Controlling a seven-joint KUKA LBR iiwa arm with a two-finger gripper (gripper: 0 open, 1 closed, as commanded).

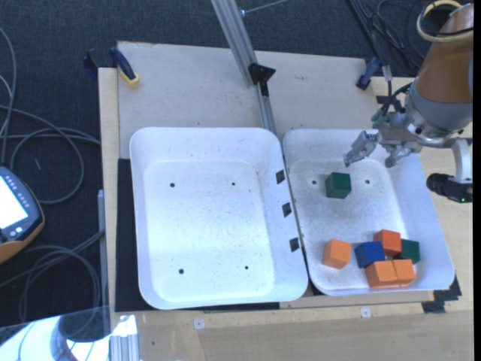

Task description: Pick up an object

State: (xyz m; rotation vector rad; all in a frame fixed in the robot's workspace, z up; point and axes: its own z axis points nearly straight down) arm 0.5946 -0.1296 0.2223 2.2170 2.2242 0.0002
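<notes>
Risk sits mostly in the approach. The tool (373,150) hangs over the far part of the right bin (428,209), above and to the right of a lone dark green cube (338,185) that lies apart from everything else on the bin floor. Two light metal fingers (359,149) point down toward the bin with nothing between them; they look parted, though the slant of the view makes the width of the gap hard to judge.

The green cube seems the likeliest target, being nearest and free on all sides. From here the tool is offset from it, so a straight descent would land beside the cube or clip its edge — either could push it away instead of closing on it. The cube also looks turned slightly against the bin's walls; if the fingers meet corners rather than flat faces, it may twist out as they shut.

At the near end of the same bin lies a tight cluster — an orange cube (337,253), a blue cube (369,253), further orange blocks (390,271) and a second green block (410,250), several touching. Reaching there instead would risk a finger landing on top of a neighbour, or two pieces jamming together.

The left bin (150,201) offers no target on the surface.
</notes>
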